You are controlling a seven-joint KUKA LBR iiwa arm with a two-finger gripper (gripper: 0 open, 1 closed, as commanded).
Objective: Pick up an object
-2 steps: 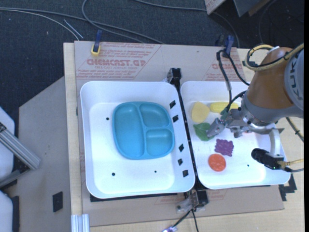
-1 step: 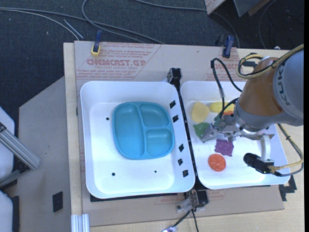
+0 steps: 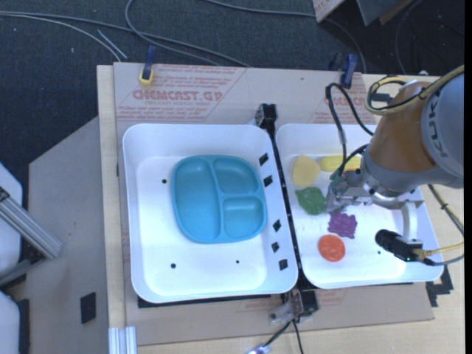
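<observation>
The arm reaches in from the right over the right bin [image 3: 424,275], its gripper [image 3: 341,200] low among the toys there. Whether it is spread or pressed together cannot be told from this slant. A purple grape-like toy [image 3: 343,225] lies just below the gripper, a green toy [image 3: 312,200] just to its left, a yellow toy [image 3: 305,171] above that, and an orange-red round toy [image 3: 332,248] nearer the bin's front. The left bin [image 3: 147,264] bears a blue divided plate [image 3: 218,198] near its middle.
</observation>
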